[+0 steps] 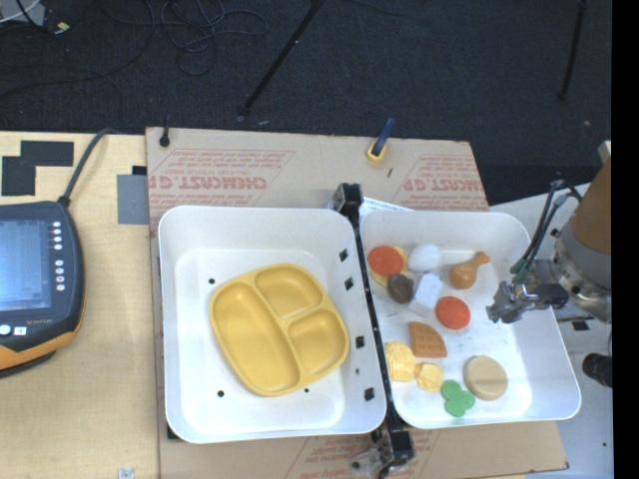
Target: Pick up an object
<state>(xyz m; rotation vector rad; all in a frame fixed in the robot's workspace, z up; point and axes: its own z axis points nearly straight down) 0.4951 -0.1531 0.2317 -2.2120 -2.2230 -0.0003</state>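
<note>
My gripper [511, 302] hangs over the right edge of the right bin [544, 392], and I cannot tell how it stands, because it is small and dark in the view. Nothing is seen in it. The objects lie to its left, apart from it.

The nearest one is a red ball [453, 313], and below that sits a round beige disc [485, 377] with a green piece [457, 399] just beside it. A brown wedge [427, 340] lies left of the ball, and under it are two yellow pieces [411, 366] touching each other. Higher in the bin I see a drumstick [466, 269], a white ball [425, 257], an orange-red round piece [385, 260], a dark round piece [401, 288] and a pale block [428, 290], all close together.

The left bin [190, 267] holds a yellow tray [279, 326] with three compartments, turned at a slant. Both bins rest on cardboard [300, 173]. At the far left a tablet [35, 272] lies on the bench [80, 407].
</note>
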